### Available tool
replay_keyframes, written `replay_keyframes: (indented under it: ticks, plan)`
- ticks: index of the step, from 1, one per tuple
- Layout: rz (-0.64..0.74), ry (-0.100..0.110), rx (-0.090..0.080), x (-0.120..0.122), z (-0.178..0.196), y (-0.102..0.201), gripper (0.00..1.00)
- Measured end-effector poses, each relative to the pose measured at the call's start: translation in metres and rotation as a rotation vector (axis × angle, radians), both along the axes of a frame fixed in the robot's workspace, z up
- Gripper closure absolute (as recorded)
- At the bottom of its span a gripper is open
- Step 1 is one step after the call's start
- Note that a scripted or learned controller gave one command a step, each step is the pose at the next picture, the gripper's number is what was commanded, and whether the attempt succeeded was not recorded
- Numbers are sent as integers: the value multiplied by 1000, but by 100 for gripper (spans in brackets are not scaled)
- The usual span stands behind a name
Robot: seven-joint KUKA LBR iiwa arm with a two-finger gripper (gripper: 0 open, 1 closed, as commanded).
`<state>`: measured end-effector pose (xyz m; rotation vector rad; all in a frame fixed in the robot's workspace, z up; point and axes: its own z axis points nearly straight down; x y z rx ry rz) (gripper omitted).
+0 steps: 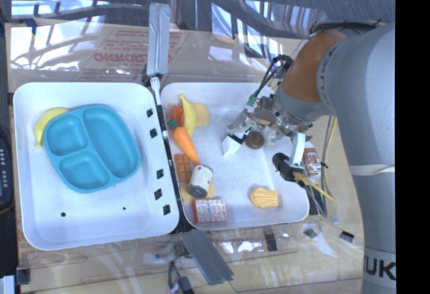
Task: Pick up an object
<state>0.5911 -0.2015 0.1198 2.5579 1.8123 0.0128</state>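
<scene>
Two shallow white bins [27, 219]; one blue sectioned plate [91, 145]; two yellow bananas [186, 113]; one orange carrot [185, 143]; one small can [199, 180].

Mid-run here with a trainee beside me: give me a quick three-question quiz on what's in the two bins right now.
1. True or false: the blue divided plate lies in the left bin.
2. Which item lies nearest the right bin's front right corner? A) carrot B) small yellow ridged piece C) can
3. Fill in: a yellow banana pokes out from under the plate's ____ edge, as the camera sees it.

Key:
1. True.
2. B. The carrot and can lie along that bin's left wall, by the divider.
3. Left. A second banana lies in the right bin, above the carrot. The gripper hangs over the right bin.
</scene>
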Motion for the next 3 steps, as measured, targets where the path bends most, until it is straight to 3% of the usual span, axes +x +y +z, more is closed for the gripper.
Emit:
replay_keyframes:
  ticks: [1, 2, 3]
  plan:
    - [156, -25, -12, 2, -10, 15, 0]
    - [328, 6, -4, 50, -25, -2, 0]
    - [310, 8, -1, 67, -18, 1, 0]
